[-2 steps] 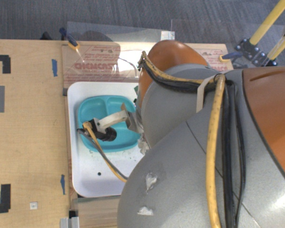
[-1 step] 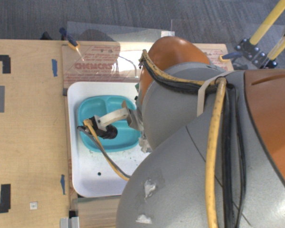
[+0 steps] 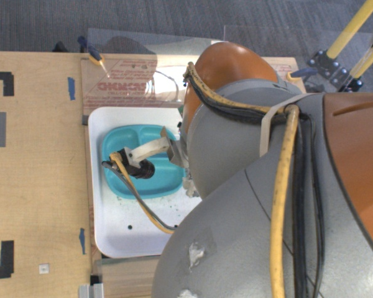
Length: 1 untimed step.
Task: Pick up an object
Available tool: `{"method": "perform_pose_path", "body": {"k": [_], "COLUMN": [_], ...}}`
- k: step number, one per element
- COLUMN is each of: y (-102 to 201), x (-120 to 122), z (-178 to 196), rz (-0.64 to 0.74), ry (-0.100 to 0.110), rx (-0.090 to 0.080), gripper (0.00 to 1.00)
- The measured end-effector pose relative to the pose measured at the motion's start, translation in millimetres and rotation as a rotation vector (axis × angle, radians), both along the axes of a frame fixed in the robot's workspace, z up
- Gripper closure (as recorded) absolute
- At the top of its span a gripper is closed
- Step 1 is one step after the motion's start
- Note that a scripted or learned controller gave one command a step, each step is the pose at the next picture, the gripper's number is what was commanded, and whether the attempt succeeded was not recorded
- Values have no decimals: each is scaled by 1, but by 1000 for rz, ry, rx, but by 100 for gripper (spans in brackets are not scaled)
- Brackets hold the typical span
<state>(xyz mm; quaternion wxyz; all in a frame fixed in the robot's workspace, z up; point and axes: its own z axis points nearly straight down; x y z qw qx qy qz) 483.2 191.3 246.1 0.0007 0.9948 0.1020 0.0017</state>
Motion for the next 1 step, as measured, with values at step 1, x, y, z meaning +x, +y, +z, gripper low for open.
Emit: {"method": "perform_pose_path", "body": {"k": [1], "y": [0], "x": [10], "z": [50], "rz": [446], "ry": [5], "rx": [0], "gripper": [100]}}
